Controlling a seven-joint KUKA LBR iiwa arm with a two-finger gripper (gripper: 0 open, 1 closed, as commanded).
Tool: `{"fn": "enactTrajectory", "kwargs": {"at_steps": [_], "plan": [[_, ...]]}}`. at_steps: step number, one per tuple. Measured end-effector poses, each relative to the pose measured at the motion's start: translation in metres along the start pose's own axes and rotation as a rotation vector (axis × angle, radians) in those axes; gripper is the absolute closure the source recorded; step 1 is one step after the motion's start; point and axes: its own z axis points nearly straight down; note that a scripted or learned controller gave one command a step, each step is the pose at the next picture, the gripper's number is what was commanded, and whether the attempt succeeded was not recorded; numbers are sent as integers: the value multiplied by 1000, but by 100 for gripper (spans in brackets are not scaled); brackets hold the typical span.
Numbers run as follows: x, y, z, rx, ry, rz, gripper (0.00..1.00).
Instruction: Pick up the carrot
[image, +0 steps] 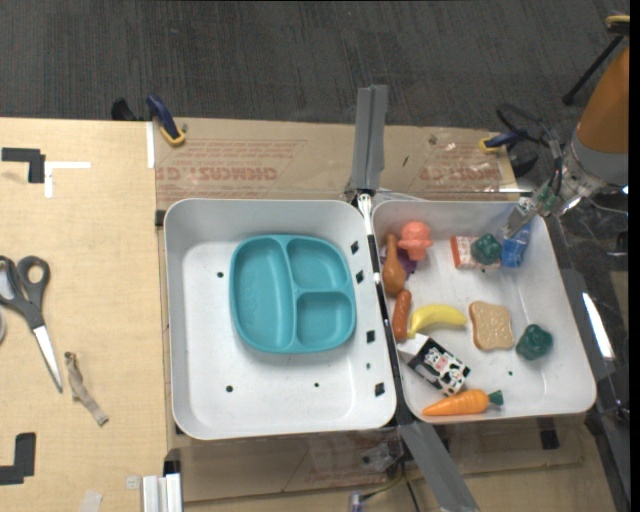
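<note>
Plainly, the carrot (459, 403) lies untouched on the floor of the right bin (570, 390), low in the frame near that bin's bottom edge, its green top pointing right. You have nothing gripping it, so the pick is not yet done; by my reading the whole task is still ahead.

Just above the carrot sits a small black-and-white patterned block (440, 365), close enough that you should watch for it on the approach. Further up lie a banana (438, 318), a slice of bread (491, 325) and a dark green lump (534, 342). Along the bin's left wall you see a hot dog (401, 315) and a pink figure (414, 238).

The gripper (522, 232) hangs at the upper right of the bin, well apart from the carrot, over a blue item (513, 250) and beside a small dark teal toy (487, 248). Whether its claw is spread or clenched you cannot tell from here.

The left bin (190, 400) holds a teal divided plate (292, 294). What remains, I judge, is the travel down the frame, the descent, the grasp and the lift.
</note>
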Motion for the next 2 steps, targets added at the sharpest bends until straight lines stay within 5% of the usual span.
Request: {"fn": "enactTrajectory", "kwargs": {"at_steps": [1, 2], "plan": [[40, -73, -9, 3, 3, 38, 100], [31, -56, 23, 0, 3, -230, 100]]}}
